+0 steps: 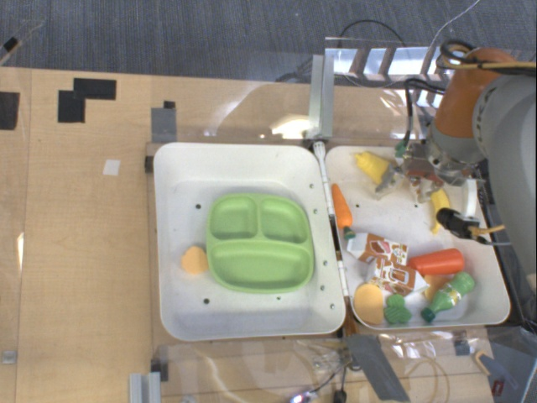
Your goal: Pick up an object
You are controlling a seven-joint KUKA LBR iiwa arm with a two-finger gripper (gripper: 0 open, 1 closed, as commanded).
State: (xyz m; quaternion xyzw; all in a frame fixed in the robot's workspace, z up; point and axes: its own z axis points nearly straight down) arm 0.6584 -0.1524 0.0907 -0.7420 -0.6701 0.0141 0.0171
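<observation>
The gripper (401, 180) hangs parted and holding nothing above the right bin (497, 307) (left bin (172, 326) well beyond); wooden bench (75, 250) spreads past, grey carpet (168, 15) behind.

My bench (75, 250) is pale wood with black marks (84, 97) at its far left. Beyond it I see grey carpet (185, 15).

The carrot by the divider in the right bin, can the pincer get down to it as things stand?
Probably yes. The carrot lies alone along the right bin's left wall, nothing on top of it. The pincer hangs above that bin's far end, near a yellow toy. The near wall may crowd one side.
</observation>
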